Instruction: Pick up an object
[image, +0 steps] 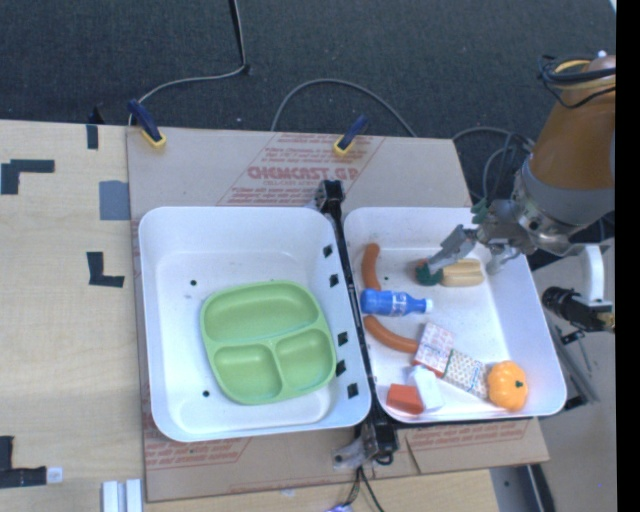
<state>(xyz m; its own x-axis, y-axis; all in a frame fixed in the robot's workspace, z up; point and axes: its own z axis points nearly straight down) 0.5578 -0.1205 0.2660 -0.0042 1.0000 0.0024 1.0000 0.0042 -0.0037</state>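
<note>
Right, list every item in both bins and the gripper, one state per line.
green divided plate: flat in the left bin
blue bottle: lying on its side
two sausages: lying loose
orange fruit: resting in the right bin's corner
gripper: low over the beige block

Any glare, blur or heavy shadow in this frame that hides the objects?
Camera view: even light with soft shadows; the white right bin is bright but not blown out; the blue bottle and green divided plate read clearly; the end effector looks slightly soft, fine detail lost.
</note>
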